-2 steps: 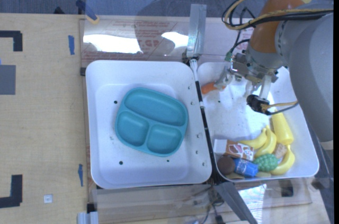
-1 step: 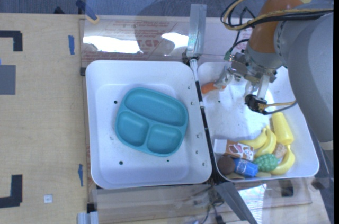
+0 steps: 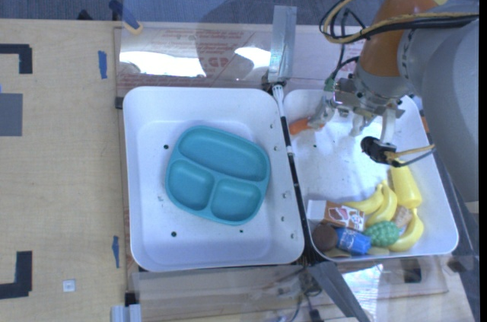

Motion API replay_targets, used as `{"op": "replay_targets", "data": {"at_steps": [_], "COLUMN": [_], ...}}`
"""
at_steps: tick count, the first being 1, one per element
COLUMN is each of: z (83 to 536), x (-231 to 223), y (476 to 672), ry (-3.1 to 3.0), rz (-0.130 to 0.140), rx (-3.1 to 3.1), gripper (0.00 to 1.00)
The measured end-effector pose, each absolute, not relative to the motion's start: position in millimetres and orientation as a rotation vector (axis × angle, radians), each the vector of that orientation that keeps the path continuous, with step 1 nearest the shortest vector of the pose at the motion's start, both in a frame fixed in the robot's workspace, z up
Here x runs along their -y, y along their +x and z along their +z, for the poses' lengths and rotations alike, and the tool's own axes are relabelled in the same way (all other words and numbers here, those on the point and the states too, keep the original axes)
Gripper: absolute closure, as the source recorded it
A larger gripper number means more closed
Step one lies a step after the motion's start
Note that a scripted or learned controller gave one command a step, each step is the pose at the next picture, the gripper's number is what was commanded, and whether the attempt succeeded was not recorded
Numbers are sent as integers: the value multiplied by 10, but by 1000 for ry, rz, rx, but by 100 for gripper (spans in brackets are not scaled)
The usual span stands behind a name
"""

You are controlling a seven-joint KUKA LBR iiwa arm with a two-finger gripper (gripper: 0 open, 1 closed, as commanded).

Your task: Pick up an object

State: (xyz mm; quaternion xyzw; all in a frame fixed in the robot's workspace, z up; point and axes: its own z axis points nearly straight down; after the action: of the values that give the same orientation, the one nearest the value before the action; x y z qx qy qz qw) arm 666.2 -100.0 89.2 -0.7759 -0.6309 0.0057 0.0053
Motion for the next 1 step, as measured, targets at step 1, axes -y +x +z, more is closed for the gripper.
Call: {"op": "replay_targets", "data": {"at_steps": [1], "z": [994], "x": [969], "y": [6677], "ry": [-2419], "rz": [14], "rx": [1974], "gripper": [100]}}
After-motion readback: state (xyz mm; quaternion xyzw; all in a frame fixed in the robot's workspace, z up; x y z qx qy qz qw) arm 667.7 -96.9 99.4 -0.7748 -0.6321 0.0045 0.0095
